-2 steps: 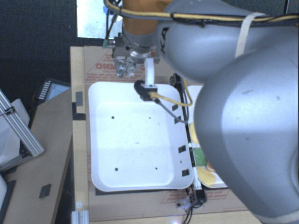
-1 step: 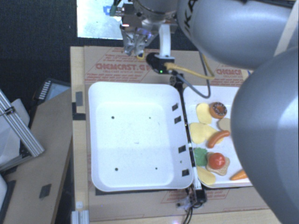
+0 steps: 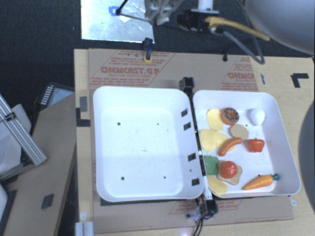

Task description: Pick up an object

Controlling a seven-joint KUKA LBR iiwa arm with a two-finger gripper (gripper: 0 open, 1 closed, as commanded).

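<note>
Since nothing's grabbed yet, the left bin (image 3: pixel 140 144) sits bare while all the toy food crowds the right bin (image 3: pixel 275 132): lettuce (image 3: pixel 210 164), tomato (image 3: pixel 228 169), sausage (image 3: pixel 230 145), donut (image 3: pixel 230 115), egg (image 3: pixel 256 116), carrot (image 3: pixel 259 181). My arm (image 3: pixel 280 11) hangs high top-right, well clear. Can't tell my gripper's state from here.

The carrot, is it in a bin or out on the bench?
In. The carrot lies flat inside the right bin, near its front right corner, beside the other toy foods.
</note>
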